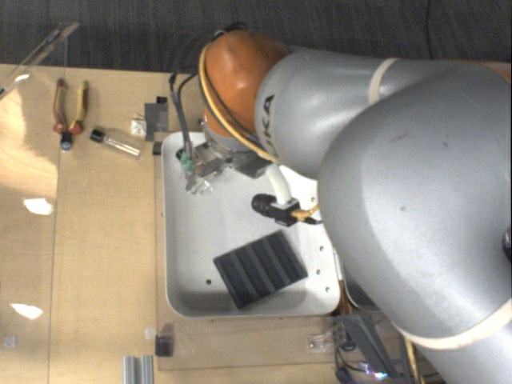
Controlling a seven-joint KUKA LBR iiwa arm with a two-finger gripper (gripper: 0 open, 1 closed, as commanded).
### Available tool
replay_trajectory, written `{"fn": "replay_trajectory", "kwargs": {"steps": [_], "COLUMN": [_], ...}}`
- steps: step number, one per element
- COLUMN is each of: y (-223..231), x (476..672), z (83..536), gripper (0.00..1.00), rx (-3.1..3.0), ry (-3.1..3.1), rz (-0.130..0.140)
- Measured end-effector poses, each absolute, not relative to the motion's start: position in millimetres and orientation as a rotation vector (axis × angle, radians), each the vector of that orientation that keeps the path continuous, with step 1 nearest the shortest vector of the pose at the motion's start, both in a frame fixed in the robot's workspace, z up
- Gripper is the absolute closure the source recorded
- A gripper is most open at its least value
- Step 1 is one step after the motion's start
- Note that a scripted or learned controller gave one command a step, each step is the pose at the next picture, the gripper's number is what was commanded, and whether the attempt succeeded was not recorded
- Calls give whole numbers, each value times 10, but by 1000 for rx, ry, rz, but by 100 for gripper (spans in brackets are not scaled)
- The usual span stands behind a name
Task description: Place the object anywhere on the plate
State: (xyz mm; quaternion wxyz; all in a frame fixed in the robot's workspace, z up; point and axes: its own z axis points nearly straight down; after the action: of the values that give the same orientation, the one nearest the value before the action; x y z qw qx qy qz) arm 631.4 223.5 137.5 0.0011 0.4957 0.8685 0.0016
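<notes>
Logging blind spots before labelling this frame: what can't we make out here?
Camera view:
- Right part of the bench: hidden by the arm.
- Right side of the white bin: partly covered by the arm.
- The pincer: small and blurred; whether it holds anything can't be told.
- The small item beside the pliers: too small to identify.

The wooden bench (96, 238) carries a white bin (182, 282), red-handled pliers (62, 106) (upper left) and a small tube (116, 142).
</notes>
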Motion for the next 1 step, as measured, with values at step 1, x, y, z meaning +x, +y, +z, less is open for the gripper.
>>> {"fn": "replay_trajectory", "kwargs": {"steps": [1], "y": [2228], "x": [6691], "z": [1551], "gripper": [100], "rx": [1411], "ry": [2803], "rz": [4]}}
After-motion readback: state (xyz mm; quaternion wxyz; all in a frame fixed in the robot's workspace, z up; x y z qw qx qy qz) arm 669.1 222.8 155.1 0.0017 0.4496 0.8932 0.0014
